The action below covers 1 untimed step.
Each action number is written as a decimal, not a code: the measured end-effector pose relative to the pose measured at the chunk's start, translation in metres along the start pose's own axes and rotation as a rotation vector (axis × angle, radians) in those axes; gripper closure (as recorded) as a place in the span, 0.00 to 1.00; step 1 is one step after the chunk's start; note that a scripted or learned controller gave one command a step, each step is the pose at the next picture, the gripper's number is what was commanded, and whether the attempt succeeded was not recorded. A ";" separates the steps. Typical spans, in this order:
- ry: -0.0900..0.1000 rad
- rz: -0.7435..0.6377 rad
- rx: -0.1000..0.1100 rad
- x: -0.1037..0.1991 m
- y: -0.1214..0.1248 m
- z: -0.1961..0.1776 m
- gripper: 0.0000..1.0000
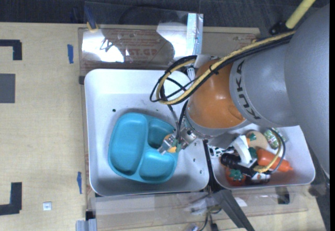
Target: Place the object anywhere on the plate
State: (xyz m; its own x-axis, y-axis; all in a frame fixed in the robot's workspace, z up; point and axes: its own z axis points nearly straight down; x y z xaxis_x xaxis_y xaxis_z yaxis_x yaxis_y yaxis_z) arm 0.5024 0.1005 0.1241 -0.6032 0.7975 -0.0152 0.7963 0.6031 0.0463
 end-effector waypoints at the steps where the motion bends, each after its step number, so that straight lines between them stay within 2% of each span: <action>1: 0.014 0.002 0.040 0.002 -0.013 0.014 0.00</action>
State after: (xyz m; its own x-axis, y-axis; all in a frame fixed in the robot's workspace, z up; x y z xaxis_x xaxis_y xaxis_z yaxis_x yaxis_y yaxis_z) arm 0.4914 0.0950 0.1100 -0.6018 0.7987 -0.0008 0.7987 0.6018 0.0063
